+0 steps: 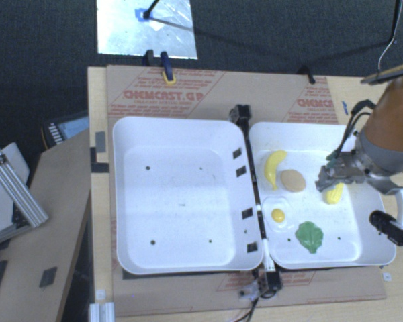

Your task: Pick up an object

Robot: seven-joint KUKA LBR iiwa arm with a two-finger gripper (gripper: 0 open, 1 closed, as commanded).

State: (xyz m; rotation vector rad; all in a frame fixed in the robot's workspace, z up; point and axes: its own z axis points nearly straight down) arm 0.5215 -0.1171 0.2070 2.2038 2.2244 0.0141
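Your gripper (333, 182) is hanging low in the right bin (369, 250), directly over a small yellow piece (334, 194); how it is set is unclear. The banana (275, 167), tan piece (293, 180), fried egg (277, 215) and green leaf (309, 235) are sharing that bin. The left bin (181, 139) is sitting alongside.

Count: 2 white bins, left bin (131, 200), right bin (302, 134). Right bin contents: 1 banana (274, 167), 1 tan bread roll (293, 180), 1 fried egg (277, 215), 1 green lettuce leaf (309, 236), 1 small yellow item (334, 194).
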